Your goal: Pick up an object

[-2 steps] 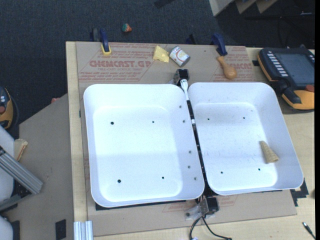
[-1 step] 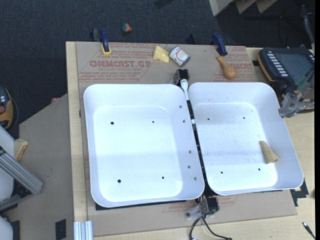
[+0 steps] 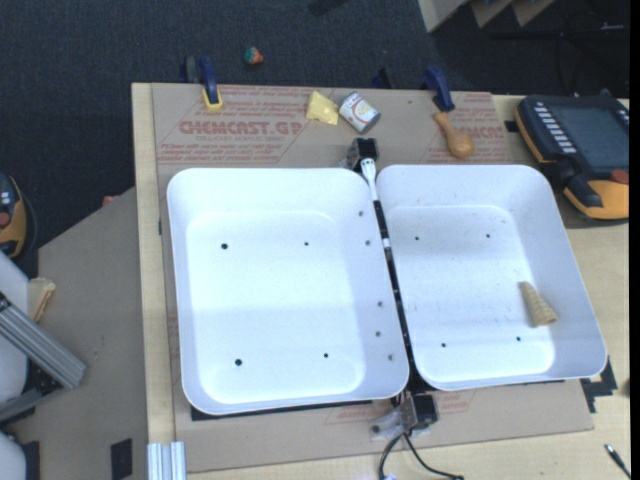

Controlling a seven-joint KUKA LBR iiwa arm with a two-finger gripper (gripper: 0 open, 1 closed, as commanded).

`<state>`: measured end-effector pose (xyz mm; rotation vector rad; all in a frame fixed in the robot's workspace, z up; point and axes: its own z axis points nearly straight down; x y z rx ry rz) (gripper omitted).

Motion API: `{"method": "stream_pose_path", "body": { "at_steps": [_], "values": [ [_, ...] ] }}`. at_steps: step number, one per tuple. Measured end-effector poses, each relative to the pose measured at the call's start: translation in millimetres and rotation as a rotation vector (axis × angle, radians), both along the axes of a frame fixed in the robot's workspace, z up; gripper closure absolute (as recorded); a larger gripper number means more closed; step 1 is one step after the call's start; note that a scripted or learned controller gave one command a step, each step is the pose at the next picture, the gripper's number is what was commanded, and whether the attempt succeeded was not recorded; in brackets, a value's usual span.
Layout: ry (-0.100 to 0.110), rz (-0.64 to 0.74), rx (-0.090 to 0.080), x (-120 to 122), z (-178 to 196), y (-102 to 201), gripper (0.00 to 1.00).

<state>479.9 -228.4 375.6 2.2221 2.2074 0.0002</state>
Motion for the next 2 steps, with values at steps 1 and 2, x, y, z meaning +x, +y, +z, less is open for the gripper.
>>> {"method": "stream_pose_path", "body": {
  "at_steps": [1, 2],
  "values": [
    [0.014, 0.015, 0.012, 11.8, -75.3, 82.9, 1.0],
    [-0.002, -0.001, -0.001, -1.4, -14.1, -1.1, 1.0]
  ]
}}
